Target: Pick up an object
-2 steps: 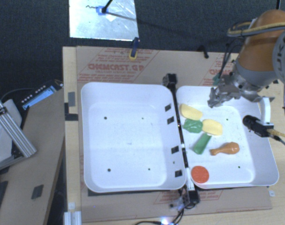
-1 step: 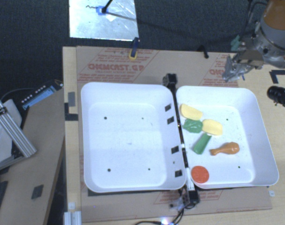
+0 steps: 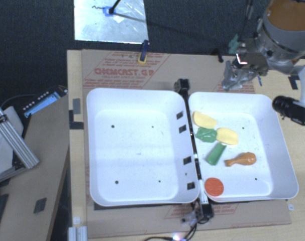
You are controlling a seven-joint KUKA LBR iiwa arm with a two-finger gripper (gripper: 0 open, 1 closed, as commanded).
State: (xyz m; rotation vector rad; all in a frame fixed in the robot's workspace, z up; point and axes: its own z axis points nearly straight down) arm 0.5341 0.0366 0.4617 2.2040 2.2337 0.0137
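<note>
From above, the gripper (image 3: pixel 233 82) hangs just beyond the far rim of the right bin (image 3: pixel 275 134), over the brown cardboard (image 3: pixel 122 69) that lies under both bins, and nothing sits between its fingers; whether they stand wide or narrow cannot be told at this size. The grey arm (image 3: pixel 280 31) with its orange band reaches in above it. All the toys lie in the right bin. A yellow piece (image 3: pixel 205 119) rests near the bin's left wall, toward the far side. Just nearer the camera a green leafy piece (image 3: pixel 206 134) touches it, and a second yellow piece (image 3: pixel 227 136) lies just beside that green one, toward the bin's middle. A green stick (image 3: pixel 216 153) lies tilted below them. A brown drumstick (image 3: pixel 241 159) lies just to its right, and an orange disc (image 3: pixel 214 187) sits in the bin's near left corner. The left bin (image 3: pixel 97 134) adjoins the right bin along a black hinge strip (image 3: pixel 192 144).
</note>
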